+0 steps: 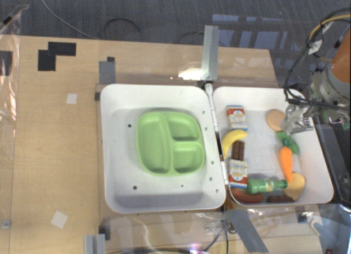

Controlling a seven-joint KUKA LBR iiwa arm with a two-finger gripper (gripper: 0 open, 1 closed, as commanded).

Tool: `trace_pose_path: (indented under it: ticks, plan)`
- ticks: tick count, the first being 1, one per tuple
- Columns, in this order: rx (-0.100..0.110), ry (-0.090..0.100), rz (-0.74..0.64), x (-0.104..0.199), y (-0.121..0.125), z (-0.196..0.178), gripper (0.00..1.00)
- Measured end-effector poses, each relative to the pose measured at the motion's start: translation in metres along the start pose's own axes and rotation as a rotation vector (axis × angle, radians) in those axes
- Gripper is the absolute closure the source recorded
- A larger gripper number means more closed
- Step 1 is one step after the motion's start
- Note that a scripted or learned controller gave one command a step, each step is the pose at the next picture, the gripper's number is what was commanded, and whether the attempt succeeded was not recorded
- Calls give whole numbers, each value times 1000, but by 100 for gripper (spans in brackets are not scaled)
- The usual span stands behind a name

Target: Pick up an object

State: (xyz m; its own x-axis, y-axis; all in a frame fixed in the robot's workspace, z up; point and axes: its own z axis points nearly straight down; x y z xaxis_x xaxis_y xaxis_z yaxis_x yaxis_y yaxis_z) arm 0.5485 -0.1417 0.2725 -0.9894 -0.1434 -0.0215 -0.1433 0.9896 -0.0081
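1. Here the gripper (pixel 294 120) hangs over the upper right part of the right bin (pixel 323 165); its metal fingers blur together from above, so I cannot tell whether they are spread or closed, and nothing shows between them.
2. Just left of the gripper lies a tan cookie (pixel 275 119), and just below it a carrot (pixel 287 158), leafy end up.
3. The carrot is the nearest target. It looks like light, rigid toy plastic, smooth and likely slippery, and it tapers, so a hold across the thick orange middle seems safest; the leafy end looks too thin.
4. Below the carrot sit a yellow lump (pixel 296 181) and a green bottle (pixel 266 185) lying on its side, round and apt to roll.
5. Further left of the carrot lie a banana (pixel 232 138), a chocolate bar (pixel 238 150) and two small cartons (pixel 236 118), crowded together.
6. Beyond those, the left bin (pixel 118 148) holds a green tray (pixel 169 142).
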Motion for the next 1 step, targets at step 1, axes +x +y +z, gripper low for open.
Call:
trace_pose_path:
  ticks: [1]
  plan:
    - [-2,8,-179,-16,-69,-35,100]
